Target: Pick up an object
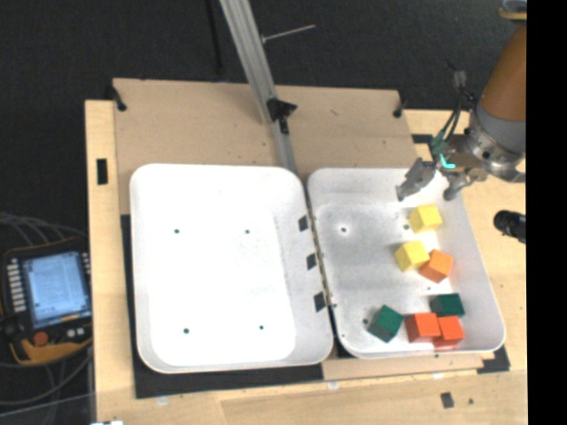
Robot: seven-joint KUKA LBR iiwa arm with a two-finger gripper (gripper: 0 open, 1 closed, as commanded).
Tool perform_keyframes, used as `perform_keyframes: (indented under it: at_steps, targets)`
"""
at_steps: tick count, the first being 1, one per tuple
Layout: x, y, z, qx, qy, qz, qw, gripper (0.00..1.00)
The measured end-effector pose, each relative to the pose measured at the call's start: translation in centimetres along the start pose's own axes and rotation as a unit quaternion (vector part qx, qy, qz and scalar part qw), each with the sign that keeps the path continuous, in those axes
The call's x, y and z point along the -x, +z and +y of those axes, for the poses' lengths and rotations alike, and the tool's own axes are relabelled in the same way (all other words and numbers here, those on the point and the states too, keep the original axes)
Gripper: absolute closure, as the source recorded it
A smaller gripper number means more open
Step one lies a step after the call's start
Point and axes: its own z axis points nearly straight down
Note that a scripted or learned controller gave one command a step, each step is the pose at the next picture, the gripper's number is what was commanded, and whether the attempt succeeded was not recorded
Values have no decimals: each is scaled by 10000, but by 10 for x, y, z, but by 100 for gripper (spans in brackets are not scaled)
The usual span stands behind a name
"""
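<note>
My gripper [434,185] hangs over the far right part of the right bin [354,264], its two fingers spread open with nothing between them. Just below it lies a yellow block [426,217]. Further toward the front sit a second yellow block [410,255] and an orange block [437,265] touching each other. Near the bin's front edge are a green block [385,323], a dark green block [447,305] and two orange-red blocks [434,328] side by side.
The left bin [217,264] lies beside the right one, joined by dark clips at the shared edge. A grey metal pole [252,56] slants up from the back of the bench. A handheld control pendant [49,295] sits off the left side.
</note>
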Motion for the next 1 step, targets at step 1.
perform_keyframes:
  at_steps: [1]
  targets:
    - [0, -2, 1, 21, -5, -7, 10000, 0]
